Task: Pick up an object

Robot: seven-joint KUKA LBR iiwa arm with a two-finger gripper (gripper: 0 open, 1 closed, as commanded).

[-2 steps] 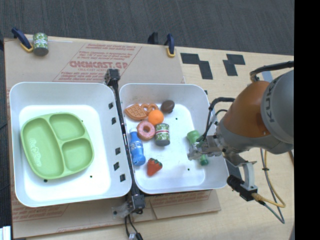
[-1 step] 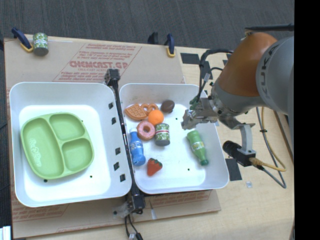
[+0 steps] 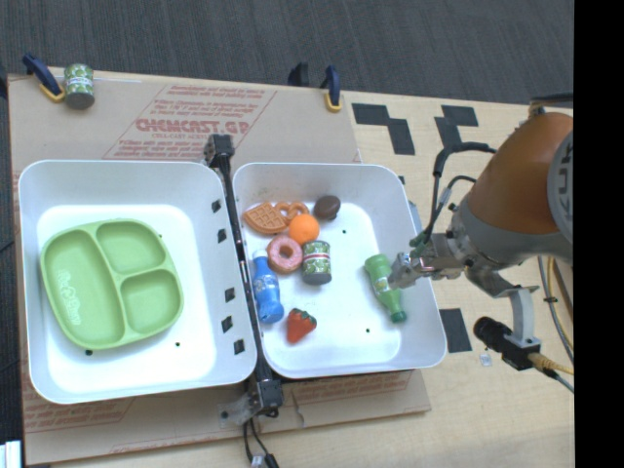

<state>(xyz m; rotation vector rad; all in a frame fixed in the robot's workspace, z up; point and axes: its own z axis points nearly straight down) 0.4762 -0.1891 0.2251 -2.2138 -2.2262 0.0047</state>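
Two white bins: left bin (image 3: 39, 261) holds a green divided plate (image 3: 112, 281); right bin (image 3: 370, 344) holds toys clustered upper left, and a green bottle (image 3: 384, 286) at frame right, long axis running upper-left to lower-right, near the wall. Gripper (image 3: 402, 273) touches its right side; grip state cannot be told. Open floor lies left of the bottle.

2 bins sit side by side on the bench: the left bin (image 3: 39, 359) holds a divided tray (image 3: 110, 283), and the right bin (image 3: 390, 344) holds the small items. In the right bin, a pretzel (image 3: 269, 214), a round fruit (image 3: 304, 228) and a dark ball (image 3: 327, 207) lie at the back, with a donut (image 3: 285, 253) and a can (image 3: 317, 262) just in front of them. A bottle (image 3: 265, 289) lies along the left wall, a strawberry (image 3: 300, 326) nearer the front, and another bottle (image 3: 384, 286) lies at the right side beside the gripper (image 3: 402, 271).
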